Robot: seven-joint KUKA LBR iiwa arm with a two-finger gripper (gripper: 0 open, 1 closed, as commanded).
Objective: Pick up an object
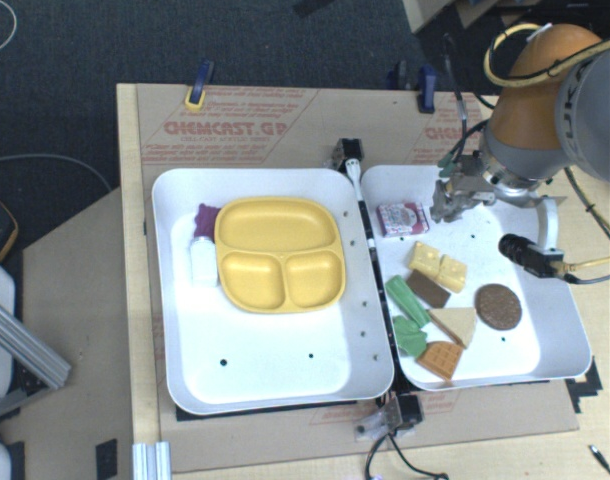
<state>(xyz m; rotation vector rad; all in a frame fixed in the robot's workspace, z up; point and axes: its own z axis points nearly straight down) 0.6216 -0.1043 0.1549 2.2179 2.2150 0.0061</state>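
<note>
My gripper (450, 202) hangs over the back part of the right bin (555, 353), just right of a small pink wrapped packet (401, 217). Nothing can be seen held in it. In front of it lie pale yellow cheese blocks (437, 264), a dark brown bar (426, 288), a green pea pod (408, 320), a tan wedge (455, 323), an orange waffle square (441, 359) and a round brown cookie (498, 306).
The left bin (265, 373) holds a yellow divided plate (280, 251), with a purple item (205, 218) and a white bottle (202, 261) at its left side. A black cable fitting (530, 253) juts off the arm over the right bin.
</note>
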